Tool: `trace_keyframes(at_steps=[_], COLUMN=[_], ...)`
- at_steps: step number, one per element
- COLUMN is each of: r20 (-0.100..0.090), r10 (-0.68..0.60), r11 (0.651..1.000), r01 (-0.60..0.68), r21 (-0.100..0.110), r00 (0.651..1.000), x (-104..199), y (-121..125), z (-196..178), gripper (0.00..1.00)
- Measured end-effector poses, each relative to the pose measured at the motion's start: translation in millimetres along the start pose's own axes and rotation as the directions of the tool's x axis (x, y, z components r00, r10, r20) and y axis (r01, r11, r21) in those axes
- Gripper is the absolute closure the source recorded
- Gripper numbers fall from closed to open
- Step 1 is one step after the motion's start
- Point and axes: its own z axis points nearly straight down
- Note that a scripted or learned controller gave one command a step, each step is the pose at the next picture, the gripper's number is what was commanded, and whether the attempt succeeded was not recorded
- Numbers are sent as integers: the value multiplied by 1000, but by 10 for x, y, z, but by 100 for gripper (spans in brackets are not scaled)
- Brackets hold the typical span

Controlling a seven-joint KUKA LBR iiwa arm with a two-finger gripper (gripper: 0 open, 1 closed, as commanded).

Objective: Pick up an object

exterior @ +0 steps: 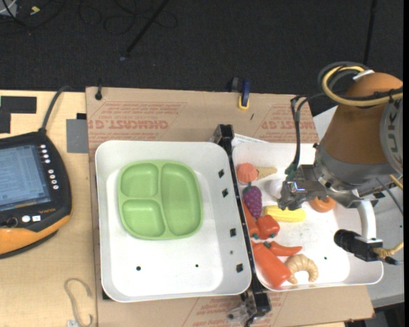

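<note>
Left bin: white shallow bin [122, 278] held a green three-compartment plastic plate [160, 200]; no toy in it.
Right bin: toy foods, including a yellow plastic corn cob [284, 214], lay unlifted.
End effector [290, 197]: low, just above the corn; grip state could not be told.
Progress: judged pick not yet done.

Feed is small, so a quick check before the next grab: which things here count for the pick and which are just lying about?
In play: pincer; right bin with yellow corn, purple grapes, red pepper, carrot, croissant.

Lying about: green divided plate in the left bin, teach pendant.
</note>
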Motion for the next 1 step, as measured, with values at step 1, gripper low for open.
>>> trace_keyframes(at_steps=[1], r20=[-1], r10=[4], r11=[1000], r01=[-4], r21=[2], r00=[1000], x=[19], y=[-130], z=[22], gripper=[100])
